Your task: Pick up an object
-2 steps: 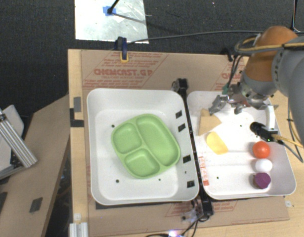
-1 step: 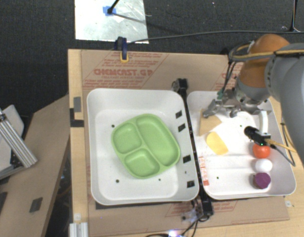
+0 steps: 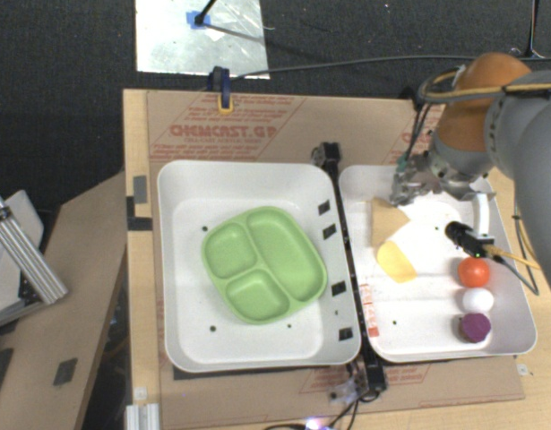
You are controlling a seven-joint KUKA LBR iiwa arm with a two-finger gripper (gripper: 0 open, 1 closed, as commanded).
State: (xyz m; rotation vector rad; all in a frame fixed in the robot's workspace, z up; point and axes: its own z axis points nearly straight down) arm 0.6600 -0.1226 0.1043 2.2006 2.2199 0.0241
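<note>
Pincer [image 3: 406, 186]: low over the far left corner of the right bin [image 3: 427, 313], pointing down. We cannot tell from this slant whether it is wide or narrow, and we see nothing held in it.
Arm [image 3: 517, 141]: it reaches in from the right and bends over the bin's far edge, which we judge puts the wrist above that corner's contents.
Nearest thing: a tan wedge [image 3: 383, 219] lies just beside and below the pincer, against the bin's left wall. We take it for the likely target, being closest.
Next out: a yellow block [image 3: 396, 262] sits just beside the wedge's near end. They are so close that a grasp there may nudge both.
Right side of bin: an orange ball [image 3: 474, 272], a white ball [image 3: 477, 300] and a purple ball [image 3: 474, 328] stand in a row near the right wall. In our view these round things would roll away easily.
Left bin [image 3: 190, 240]: it holds a green divided plate [image 3: 262, 262], lying flat and well apart from the pincer.
Task stage: we judge that nothing is lifted yet and the descent is not finished.
</note>
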